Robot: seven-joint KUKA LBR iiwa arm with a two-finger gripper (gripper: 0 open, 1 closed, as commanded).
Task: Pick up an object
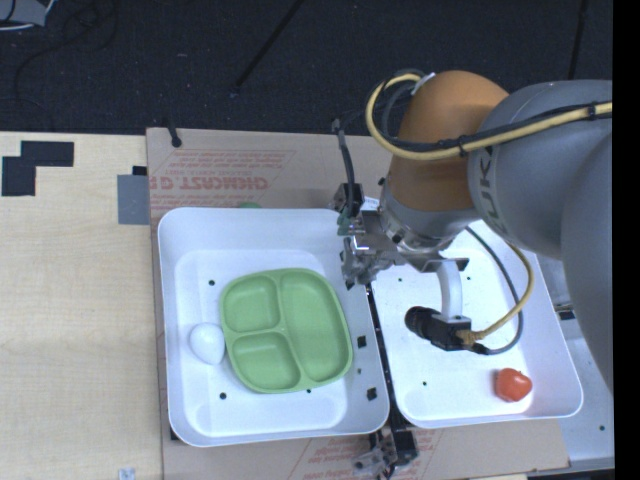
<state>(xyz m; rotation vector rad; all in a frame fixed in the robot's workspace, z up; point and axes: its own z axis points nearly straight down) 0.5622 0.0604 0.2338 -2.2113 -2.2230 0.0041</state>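
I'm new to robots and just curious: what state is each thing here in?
Gripper: over the rim between the bins.
Green plate: flat, right way up, in the left bin.
White ball: loose beside the plate's left edge.
Red object: loose in the right bin, apart from the gripper.

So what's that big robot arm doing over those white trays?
It is trying to pick something up. The arm reaches in from the right, and its gripper is over the edge where the two white bins meet. I can't see it holding anything. The left bin has a green divided plate with a small white ball right against its left side. The right bin has a small red thing near its front right corner.
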